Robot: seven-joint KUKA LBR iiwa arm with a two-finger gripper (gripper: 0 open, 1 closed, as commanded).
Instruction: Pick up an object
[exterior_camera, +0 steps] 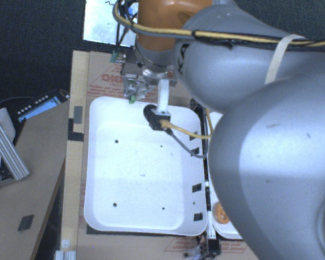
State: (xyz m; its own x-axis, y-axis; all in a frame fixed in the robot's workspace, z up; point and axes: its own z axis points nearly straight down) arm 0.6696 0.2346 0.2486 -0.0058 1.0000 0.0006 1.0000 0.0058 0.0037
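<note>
My gripper [136, 90] hangs over the far rim of the left white bin [141, 176], below the arm's orange band. A small green bit [132, 98] shows at its tip; I cannot tell whether that is a held object or part of the tool. An orange object [221, 213] lies in the right bin [228, 231], most of which is hidden by the arm's grey body.
A white bracket and a black fitting [154, 118] with a yellow cable hang from the wrist over the left bin's far right corner. The bench's cardboard surface [102, 78] surrounds the bins. A metal rail [1, 145] lies at the left.
</note>
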